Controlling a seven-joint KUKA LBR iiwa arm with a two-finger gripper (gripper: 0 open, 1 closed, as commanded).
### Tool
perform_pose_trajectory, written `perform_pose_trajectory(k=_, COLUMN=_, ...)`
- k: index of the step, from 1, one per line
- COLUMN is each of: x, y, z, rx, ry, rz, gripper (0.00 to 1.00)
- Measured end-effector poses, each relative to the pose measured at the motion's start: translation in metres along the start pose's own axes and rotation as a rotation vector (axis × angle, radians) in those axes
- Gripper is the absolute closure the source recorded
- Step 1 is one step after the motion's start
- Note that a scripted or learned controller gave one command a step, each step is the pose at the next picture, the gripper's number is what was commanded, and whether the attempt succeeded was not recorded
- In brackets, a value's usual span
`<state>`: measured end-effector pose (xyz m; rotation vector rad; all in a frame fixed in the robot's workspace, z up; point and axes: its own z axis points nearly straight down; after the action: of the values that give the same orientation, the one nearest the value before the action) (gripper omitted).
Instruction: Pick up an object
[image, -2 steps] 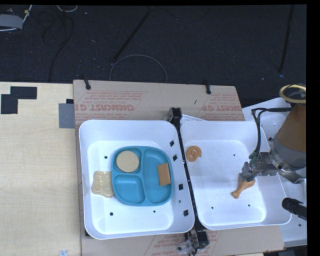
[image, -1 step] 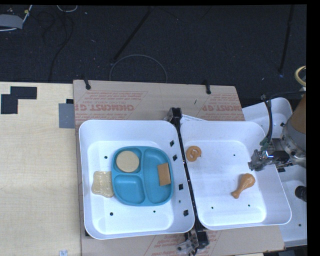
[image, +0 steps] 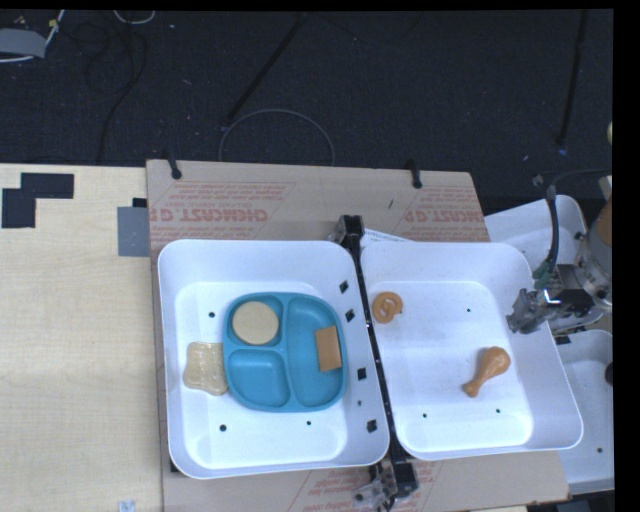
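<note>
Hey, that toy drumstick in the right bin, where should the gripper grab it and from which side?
Probably the narrow shank of the drumstick, just below its fat end, coming straight down from above. It lies flat on the bin floor, slanting from upper right to lower left, so closing across that slant looks best. The gripper sits near the bin's right wall.

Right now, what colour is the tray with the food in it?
The divided tray is bright blue, sitting in the left bin, seen clearly in the camera view.

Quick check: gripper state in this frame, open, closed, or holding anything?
Gripper: cannot be told; it sits at the right bin's right rim, apart from the drumstick.
</note>
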<state>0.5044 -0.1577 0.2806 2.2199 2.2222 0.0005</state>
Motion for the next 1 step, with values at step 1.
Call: perform_pose_trajectory(k=1, x=0.0555, y=-0.0045, z=0.0167, rx=0.005, ry=0.003, rz=-0.003, gripper=1.0)
